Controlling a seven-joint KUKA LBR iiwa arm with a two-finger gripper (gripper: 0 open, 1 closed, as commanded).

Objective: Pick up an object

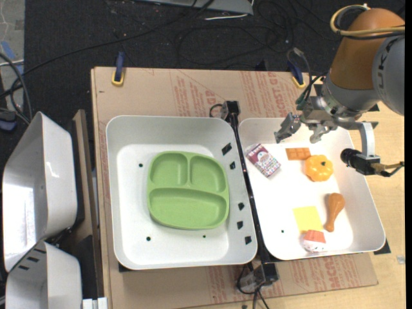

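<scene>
Gripper (pixel 301 129): hangs over the far edge of the right bin (pixel 364 237), on the grey arm (pixel 360 56) that enters from the right. Its two fingers stand apart, with nothing between them.

Right bin, contents, nearest the gripper first:
- Orange cracker (pixel 297 154), flat, just near of the gripper's fingers.
- Small pink-and-white carton (pixel 263 159), lying tilted, left of the cracker, close to the bin's left wall.
- Orange pumpkin-shaped toy (pixel 318 168), just right and near of the cracker, touching or almost touching it.
- Toy drumstick (pixel 333 210), brown-orange, lying lengthwise, near of the pumpkin.
- Yellow square block (pixel 307 217), flat, just left of the drumstick.
- Small red-and-white item (pixel 313 241), at the bin's near side, just near of the yellow block; its kind cannot be made out.

Left bin (pixel 129 237): holds one green divided plate (pixel 188 190) with three compartments, roughly central, well apart from the gripper.

Both bins rest side by side on a brown board (pixel 167 92).
</scene>
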